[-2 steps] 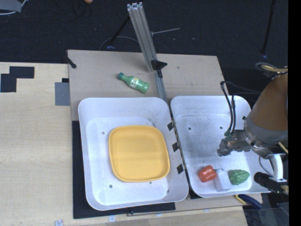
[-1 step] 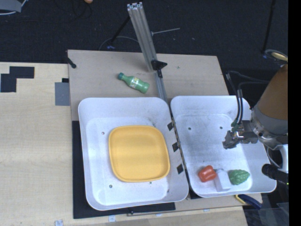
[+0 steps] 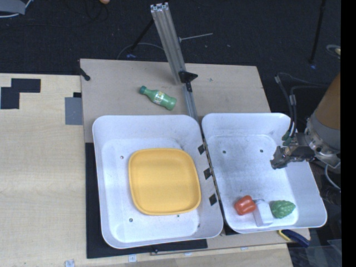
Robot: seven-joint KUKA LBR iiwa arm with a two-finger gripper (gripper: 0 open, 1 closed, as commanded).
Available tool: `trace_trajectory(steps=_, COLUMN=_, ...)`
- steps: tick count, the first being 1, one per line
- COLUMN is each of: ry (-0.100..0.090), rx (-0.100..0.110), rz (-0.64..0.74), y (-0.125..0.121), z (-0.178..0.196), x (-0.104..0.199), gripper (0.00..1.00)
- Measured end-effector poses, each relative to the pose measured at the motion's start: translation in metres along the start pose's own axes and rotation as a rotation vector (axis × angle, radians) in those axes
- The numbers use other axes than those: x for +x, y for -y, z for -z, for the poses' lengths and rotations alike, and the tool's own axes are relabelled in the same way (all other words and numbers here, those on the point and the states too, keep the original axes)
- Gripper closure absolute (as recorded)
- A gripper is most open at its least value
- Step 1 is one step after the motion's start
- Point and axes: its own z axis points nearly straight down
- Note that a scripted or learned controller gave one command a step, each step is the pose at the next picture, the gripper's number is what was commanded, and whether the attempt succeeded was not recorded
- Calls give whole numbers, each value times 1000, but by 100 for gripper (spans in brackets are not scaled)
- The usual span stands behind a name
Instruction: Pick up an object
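The bench point(image 3: 233, 88) carries two white bins side by side. The left bin point(image 3: 108, 149) holds a yellow plate point(image 3: 164, 181), lying flat near its centre. The right bin point(image 3: 250, 149) has its floor mostly bare, w/ the small things all at abt 5 o'clock of it.

The arm point(image 3: 331, 115) comes in from 3 o'clock, orange band visible at the frame edge. The gripper point(image 3: 280, 161) is at the 3 o'clock rim of the right bin, dark and small in this view. I cannot tell if it is released or clenched, and nothing is seen in it.

A grey metal bar point(image 3: 172, 40) slants from 12 o'clock down to the gap btw the bins. A green bottle point(image 3: 158, 97) lies on its side on the bench, at 12 o'clock of the left bin, outside both bins.

Candidates for the pick: a red pepper-like object point(image 3: 245, 205) and a green object point(image 3: 282, 208), near each other, a small pale piece point(image 3: 258, 218) just beside the red one. Both sit at abt 6 o'clock from the gripper, apart from it.

Progress, as I judge: the pick is not done yet. No object is lifted; all rest on the bin floor. Left to do: approach, close, lift.
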Motion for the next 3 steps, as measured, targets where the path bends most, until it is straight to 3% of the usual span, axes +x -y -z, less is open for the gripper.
trace_trajectory(steps=3, ry=-1, rx=4, rz=4, y=16, z=-26, x=172, gripper=100)
